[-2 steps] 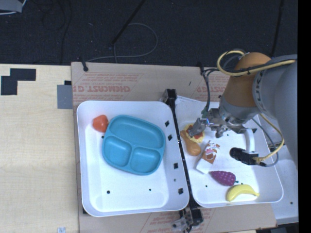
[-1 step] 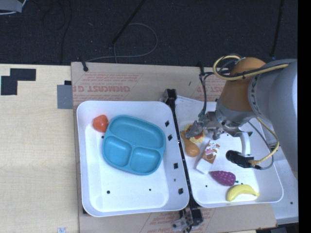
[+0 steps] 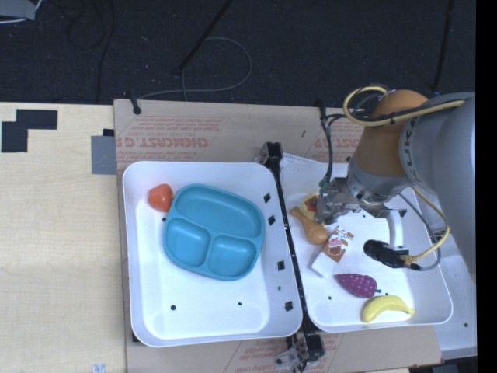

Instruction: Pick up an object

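1. I see the arm (image 3: 439, 150) reaching in from the right of the view, its orange band (image 3: 386, 134) above the far side of the right bin (image 3: 423, 278).
2. The gripper (image 3: 330, 207) is low over that bin's far left part, close to the divider between the two bins.
3. The wrist hides its tip from my camera, so I cannot tell whether the gripper is open, closed or holding anything.
4. The nearest thing to pick is a tan, squash-shaped toy (image 3: 311, 228). It lies on the bin floor just beside the gripper, on its left and a little nearer the camera. I cannot say if the two are touching.
5. A small red piece (image 3: 312, 203) shows right at the gripper's left edge; it is too small for me to name, perhaps another toy food.
6. A small white carton with a printed picture (image 3: 332, 252) lies tilted just near-side of the gripper, beside the tan toy.
7. Further toward the near edge lie a purple bunch of grapes (image 3: 356, 284) and, beside it, a yellow banana (image 3: 386, 308), close to the near rim.
8. The left bin (image 3: 194, 305) holds a blue divided plate (image 3: 213, 231) near its middle.
9. An orange-red ball (image 3: 160, 197) sits at the plate's far left corner, touching it or almost so.
10. Both bins rest on a cardboard sheet (image 3: 210, 134) on the pale bench (image 3: 54, 239).
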Available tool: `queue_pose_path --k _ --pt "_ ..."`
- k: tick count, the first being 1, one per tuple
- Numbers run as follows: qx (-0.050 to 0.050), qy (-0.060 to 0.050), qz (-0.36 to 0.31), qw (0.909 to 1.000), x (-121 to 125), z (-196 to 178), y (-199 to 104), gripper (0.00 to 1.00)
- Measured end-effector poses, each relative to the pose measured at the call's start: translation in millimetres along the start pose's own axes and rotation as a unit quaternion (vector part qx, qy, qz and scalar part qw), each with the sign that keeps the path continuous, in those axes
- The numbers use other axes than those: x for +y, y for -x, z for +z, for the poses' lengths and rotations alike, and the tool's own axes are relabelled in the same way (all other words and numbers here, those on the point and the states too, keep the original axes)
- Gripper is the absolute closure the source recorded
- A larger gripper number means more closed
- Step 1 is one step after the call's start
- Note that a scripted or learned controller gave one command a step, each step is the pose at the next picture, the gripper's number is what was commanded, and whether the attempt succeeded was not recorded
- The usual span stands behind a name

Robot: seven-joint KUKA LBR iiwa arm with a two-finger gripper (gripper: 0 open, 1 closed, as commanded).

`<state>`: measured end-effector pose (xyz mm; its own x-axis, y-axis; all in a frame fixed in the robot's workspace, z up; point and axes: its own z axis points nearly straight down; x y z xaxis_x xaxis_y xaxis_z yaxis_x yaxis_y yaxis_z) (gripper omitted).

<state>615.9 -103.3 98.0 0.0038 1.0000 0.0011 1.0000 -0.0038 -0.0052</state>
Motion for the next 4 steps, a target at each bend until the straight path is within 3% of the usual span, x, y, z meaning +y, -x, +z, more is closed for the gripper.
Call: queue_pose_path --k 2,3,4 --pt "-0.001 0.005 -0.002 1.0000 5 -124 3 1.00" --pt "0.000 0.002 -0.002 1.0000 5 -137 4 1.00" --pt "0.001 0.000 -0.004 1.0000 -2 -124 -49 1.00"
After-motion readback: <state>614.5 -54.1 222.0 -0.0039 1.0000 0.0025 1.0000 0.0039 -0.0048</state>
